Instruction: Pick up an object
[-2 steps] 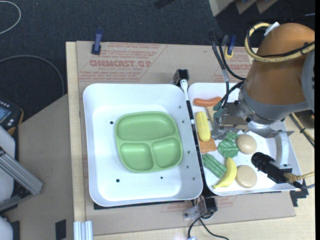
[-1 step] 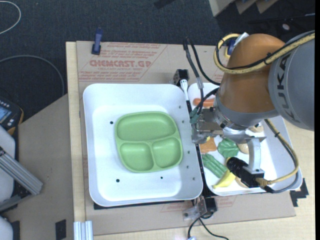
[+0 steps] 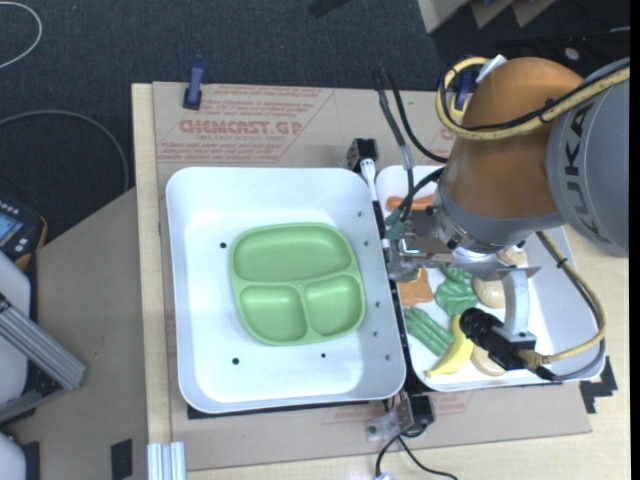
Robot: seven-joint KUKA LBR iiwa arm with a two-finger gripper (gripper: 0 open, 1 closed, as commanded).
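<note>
Arm (image 3: 520,158): rounded orange band above grey wrist collar; large grey link beside the band carries dark lettering. Yellow-and-black cable (image 3: 560,103) loops over the band's top; second yellow-tipped black cable (image 3: 520,353) runs below the collar

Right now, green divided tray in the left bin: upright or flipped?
Upright. The green tray lies flat in the left bin, its three compartments facing up.
</note>
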